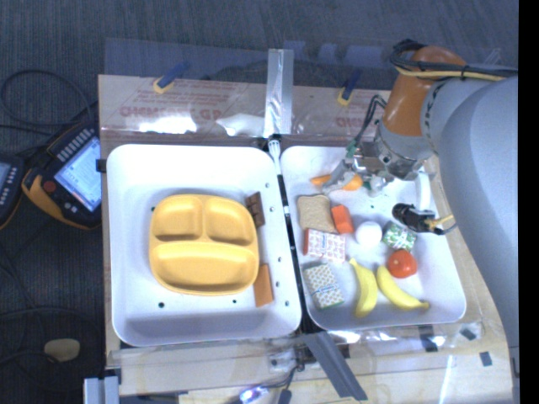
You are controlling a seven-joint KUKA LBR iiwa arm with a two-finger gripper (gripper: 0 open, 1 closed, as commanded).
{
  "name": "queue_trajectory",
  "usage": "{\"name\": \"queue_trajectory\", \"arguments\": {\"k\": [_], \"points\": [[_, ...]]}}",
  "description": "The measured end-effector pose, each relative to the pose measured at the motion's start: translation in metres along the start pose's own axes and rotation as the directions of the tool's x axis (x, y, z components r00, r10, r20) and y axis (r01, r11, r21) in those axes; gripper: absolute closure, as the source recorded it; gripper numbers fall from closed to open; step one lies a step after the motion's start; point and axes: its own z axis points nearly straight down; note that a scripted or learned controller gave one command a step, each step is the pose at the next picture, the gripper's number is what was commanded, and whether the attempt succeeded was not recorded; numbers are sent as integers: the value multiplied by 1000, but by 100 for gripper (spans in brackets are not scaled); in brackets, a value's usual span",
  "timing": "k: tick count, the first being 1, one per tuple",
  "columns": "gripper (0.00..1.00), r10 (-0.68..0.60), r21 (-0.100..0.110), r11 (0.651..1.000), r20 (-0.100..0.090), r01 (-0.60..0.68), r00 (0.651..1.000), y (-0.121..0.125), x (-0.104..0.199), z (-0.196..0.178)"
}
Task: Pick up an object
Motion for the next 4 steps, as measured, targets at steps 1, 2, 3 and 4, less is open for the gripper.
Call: {"name": "queue_trajectory", "arguments": {"k": [1, 2, 3, 4], "points": [[0, -88, -26, 996, -5, 87, 996, -44, 18, -2], [100, -87, -26, 996, -8, 87, 996, -43, 18, -9], [0, -88, -26, 996, -8, 88, 996, -44, 18, -9], [0, -164, -30, 986, -5, 163, 987, -113, 27, -1]]}}
